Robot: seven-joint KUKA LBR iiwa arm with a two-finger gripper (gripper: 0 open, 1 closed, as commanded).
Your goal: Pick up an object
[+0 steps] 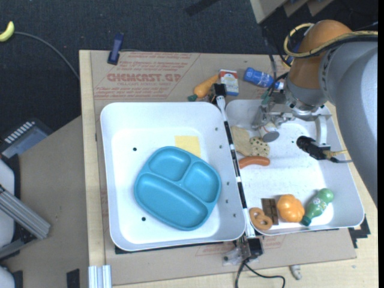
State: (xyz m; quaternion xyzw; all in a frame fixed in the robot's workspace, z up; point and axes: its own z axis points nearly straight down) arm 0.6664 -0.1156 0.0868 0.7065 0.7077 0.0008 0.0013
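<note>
Camera view shows the gripper (268, 126) low over the far end of the right bin (336, 218), near a tan slab of toy bread (242, 138), a small spotted block (258, 146) and a toy hot dog (254, 161) lying just toward the near side. Nothing is visibly between its tips, and whether it is released or clenched cannot be told from this slant, so no pick can be claimed yet. The likely targets are these 3 small pieces, and they crowd each other beside the bin's left wall; a descent could nudge 1 into another or pin it against the wall rather than catch it. The hot dog is smooth, rounded plastic and may roll or squirt out. At the near end sit a pretzel (260, 219), a glossy orange fruit (290, 208) and a green bottle (317, 204), close together. The left bin (120, 221) holds a blue divided plate (177, 187) and a flat yellow square (188, 143); the thin square would be hard to pinch.
</note>
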